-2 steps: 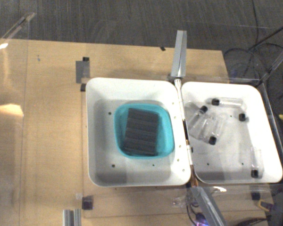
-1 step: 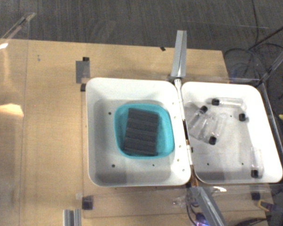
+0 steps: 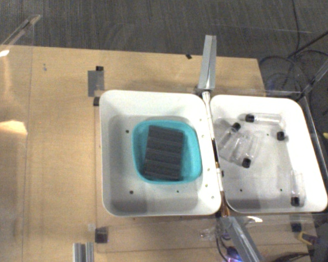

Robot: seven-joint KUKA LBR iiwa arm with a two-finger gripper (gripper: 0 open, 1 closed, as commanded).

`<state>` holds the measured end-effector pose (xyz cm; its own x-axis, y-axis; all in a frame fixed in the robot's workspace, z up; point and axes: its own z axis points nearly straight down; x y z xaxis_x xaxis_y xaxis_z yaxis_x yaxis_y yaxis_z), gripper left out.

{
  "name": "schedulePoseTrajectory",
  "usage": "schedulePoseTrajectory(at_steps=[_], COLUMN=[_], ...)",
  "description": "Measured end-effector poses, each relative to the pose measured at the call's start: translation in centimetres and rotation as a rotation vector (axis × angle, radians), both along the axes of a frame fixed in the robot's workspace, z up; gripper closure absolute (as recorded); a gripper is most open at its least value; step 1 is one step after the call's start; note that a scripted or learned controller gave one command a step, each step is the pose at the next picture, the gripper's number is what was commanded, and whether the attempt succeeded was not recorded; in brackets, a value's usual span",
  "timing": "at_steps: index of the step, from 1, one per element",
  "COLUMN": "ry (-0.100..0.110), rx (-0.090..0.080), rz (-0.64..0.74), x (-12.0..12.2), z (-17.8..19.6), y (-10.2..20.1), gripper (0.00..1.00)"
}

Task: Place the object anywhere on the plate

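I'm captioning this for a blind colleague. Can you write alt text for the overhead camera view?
A dark ridged block lies on a teal plate in the left white bin. The right bin holds several clear vials with black caps, scattered. Both bins sit side by side on a wooden bench.

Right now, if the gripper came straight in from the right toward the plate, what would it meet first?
Probably the clear vials in the right bin, before the plate; height unclear.

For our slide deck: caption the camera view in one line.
Dark ribbed block on teal plate, left bin; clear vials in right bin.
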<state>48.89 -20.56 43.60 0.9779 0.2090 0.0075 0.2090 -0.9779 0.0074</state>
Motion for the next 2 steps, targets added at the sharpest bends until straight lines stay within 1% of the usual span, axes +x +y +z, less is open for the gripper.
schedulePoseTrajectory(at_steps=[1, 2], ry=[0.001, 0.008], rx=[0.000, 0.006], rz=[0.000, -0.004], x=[0.0, -0.1], z=[0.0, -18.1], y=[0.0, 3.1], gripper=[0.00, 0.00])
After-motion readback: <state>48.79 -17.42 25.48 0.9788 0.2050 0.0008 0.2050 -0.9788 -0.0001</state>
